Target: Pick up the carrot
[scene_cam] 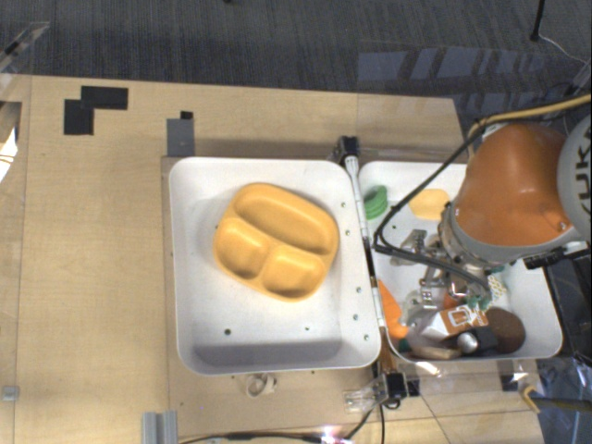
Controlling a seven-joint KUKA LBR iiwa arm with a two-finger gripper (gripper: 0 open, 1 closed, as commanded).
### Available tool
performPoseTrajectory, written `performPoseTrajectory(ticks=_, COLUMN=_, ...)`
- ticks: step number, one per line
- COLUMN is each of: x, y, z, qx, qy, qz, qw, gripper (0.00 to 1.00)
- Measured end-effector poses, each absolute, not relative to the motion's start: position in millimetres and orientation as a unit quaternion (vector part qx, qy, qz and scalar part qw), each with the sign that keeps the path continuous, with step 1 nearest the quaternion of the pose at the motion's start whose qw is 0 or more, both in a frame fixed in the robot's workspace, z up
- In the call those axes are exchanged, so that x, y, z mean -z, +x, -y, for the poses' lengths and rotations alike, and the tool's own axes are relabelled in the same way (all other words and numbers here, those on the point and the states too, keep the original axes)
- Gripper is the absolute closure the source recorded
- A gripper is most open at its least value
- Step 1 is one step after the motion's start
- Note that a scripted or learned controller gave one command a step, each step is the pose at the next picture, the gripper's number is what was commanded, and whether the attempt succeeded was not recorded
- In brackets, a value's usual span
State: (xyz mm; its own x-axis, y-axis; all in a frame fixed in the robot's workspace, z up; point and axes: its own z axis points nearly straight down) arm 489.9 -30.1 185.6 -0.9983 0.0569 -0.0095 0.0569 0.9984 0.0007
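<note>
The carrot (392, 314) lies in the right bin (546, 326), against its left wall near the front corner, partly hidden by the arm's hardware. The gripper (433, 305) hangs low just beside it, over a brown thing (504, 329); whether it is spread or pressed together I cannot tell. Nothing looks lifted, so the pickup seems not yet done. The yellow tray (276, 240) sits in the left bin (199, 276).

light wooden bench (83, 276) sitting on dark grey carpet (305, 21), with black tape patches (92, 107) stuck near the bench's far left corner and thin black stand legs (539, 7) on the carpet.
</note>
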Motion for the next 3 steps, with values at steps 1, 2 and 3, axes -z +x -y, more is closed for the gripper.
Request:
performPoseTrajectory(ticks=1, x=-185.8, y=490.5, z=16.7, qx=-0.0001, qy=-0.084, qz=-0.996, qw=0.005, gripper=0.0)
performPoseTrajectory(ticks=2, x=-186.4, y=501.5, z=53.3, qx=0.0005, qy=-0.052, qz=-0.999, qw=0.006, gripper=0.0)
performPoseTrajectory(ticks=3, x=-89.9, y=541.7, z=93.0, qx=-0.0007, qy=0.087, qz=-0.996, qw=0.009, gripper=0.0)
